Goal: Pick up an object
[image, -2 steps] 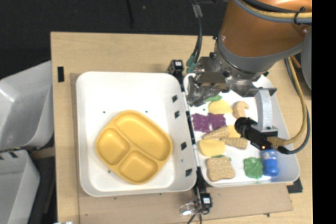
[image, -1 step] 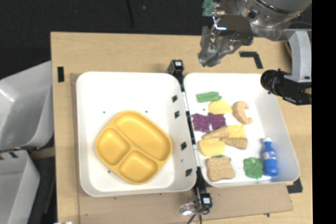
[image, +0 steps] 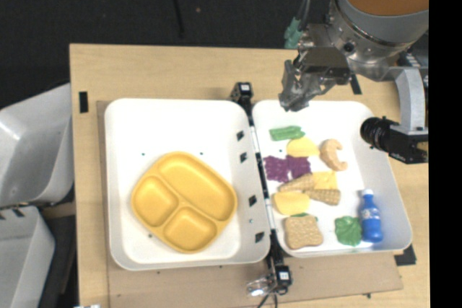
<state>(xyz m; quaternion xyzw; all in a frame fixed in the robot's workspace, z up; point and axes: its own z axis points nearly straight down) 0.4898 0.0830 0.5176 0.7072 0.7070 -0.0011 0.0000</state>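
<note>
We see a pale wooden bench (image: 86, 76) carrying two shallow white bins side by side. The left bin (image: 144, 126) sits touching the right bin (image: 390, 191) along a shared seam. A small black clamp (image: 242, 91) stands at the far end of that seam, and what may be another (image: 278, 274) at the near end, though it is too small to tell.

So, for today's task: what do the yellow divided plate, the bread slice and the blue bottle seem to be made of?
Yellow divided plate: likely moulded plastic, smooth with a soft sheen, one uniform colour.
Bread slice: seemingly toy plastic or rubber, matt, speckled tan face; which is unclear.
Blue bottle: probably plastic, glossy, with white cap and label.
</note>
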